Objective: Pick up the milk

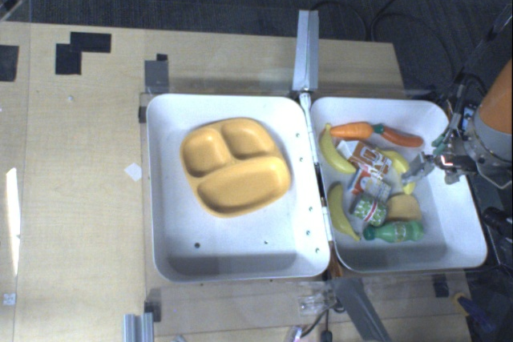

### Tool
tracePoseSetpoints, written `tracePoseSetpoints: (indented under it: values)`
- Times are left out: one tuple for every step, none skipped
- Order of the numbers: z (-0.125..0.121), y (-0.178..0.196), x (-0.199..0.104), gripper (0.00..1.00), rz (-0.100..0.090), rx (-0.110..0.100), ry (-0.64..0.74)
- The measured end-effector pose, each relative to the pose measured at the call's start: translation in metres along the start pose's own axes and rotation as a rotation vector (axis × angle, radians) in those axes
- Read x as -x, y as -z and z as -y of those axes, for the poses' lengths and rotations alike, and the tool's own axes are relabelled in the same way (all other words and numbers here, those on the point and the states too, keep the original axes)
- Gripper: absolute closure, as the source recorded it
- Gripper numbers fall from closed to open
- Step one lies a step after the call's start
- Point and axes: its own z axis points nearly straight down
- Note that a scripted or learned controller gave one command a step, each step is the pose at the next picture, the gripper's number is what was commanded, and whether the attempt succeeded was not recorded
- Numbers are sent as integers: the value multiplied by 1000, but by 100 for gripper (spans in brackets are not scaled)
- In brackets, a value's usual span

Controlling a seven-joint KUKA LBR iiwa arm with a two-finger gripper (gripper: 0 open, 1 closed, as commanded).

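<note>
Milk [371,160]: small carton, orange-and-white print, lies flat in the right bin [457,248], upper middle of the pile. Long axis runs roughly upper-left to lower-right. Flat cardboard faces, crisp edges; likely light and a bit slippery

Gripper [420,166] sits at the bin's right side, just right of the milk and near it, about level with it. Cannot tell whether it is open or closed; nothing visible in it. Coming move, as judged: short travel leftward over the pile, then down onto the carton, closing across its short side

Neighbours, all packed close:
- carrot [351,130], orange, tapered, glossy plastic, just above the milk
- sausage [401,139], red-orange, smooth, upper right
- banana [333,152] and second banana [342,214], yellow, curved, along the left wall
- pouch [369,200], green-and-white print, crinkled, just below the milk, touching or nearly so
- bottle [394,232], green, rounded, lying down at the bottom
- tan lump [403,208], rounded, matte

Risk: pouch and milk are hard to separate

Left bin [172,248] holds a yellow tray [235,166], three shallow compartments, smooth moulded plastic
</note>
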Motion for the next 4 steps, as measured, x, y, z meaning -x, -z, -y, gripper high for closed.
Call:
tracePoseSetpoints:
  values:
    - [-2,11,-1,100,0,5,4]
    - [31,21,-40,100,2,3,418]
    - [18,41,-104,100,3,6,910]
    - [-8,62,-111,100,3,5,1013]
